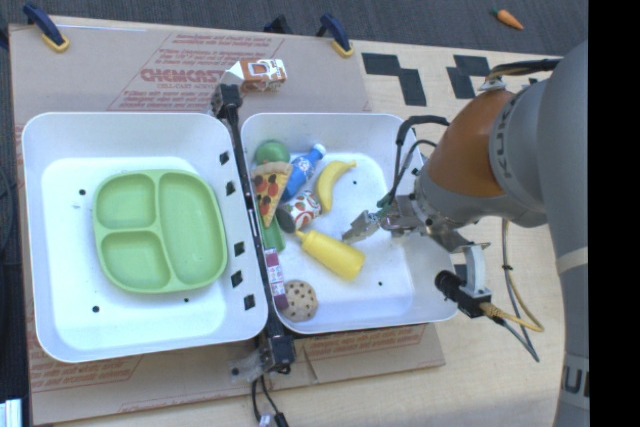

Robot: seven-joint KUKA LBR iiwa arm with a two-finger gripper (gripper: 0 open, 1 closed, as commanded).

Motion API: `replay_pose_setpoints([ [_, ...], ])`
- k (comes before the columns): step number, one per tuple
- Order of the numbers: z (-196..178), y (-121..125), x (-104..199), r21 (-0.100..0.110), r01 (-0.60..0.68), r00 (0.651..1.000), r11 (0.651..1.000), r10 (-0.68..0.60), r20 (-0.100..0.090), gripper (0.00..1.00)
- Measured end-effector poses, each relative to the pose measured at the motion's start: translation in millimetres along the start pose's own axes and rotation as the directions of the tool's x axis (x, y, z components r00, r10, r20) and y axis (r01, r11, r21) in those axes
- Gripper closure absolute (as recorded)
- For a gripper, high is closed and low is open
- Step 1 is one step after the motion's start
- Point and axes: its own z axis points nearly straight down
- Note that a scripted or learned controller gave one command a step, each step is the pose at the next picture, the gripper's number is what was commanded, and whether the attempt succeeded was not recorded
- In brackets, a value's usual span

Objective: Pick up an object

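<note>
We see the gripper point(362, 226) low in the right bin point(400, 300), its fingers a little open and holding nothing. Its tips sit just beside the yellow mustard bottle point(331, 253), below the banana point(333, 181).

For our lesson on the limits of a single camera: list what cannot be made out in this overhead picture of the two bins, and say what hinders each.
- Gripper, camera view: fingertips small and dark; open or shut unclear.
- Small toy beside the banana: too small and crowded to identify.
- Green object: partly covered by the pizza slice and blue bottle.
- Right bin: its right wall is hidden under the arm.
</note>
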Motion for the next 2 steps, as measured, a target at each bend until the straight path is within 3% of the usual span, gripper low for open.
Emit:
replay_pose_setpoints([
  [1, -10.2, 0.4, 0.1, 0.001, 0.004, 1.0, 1.0, -0.004, 0.0, 1.0],
  [2, -10.2, 0.4, 0.1, 0.001, 0.005, 1.0, 1.0, -0.005, 0.001, 0.0],
])
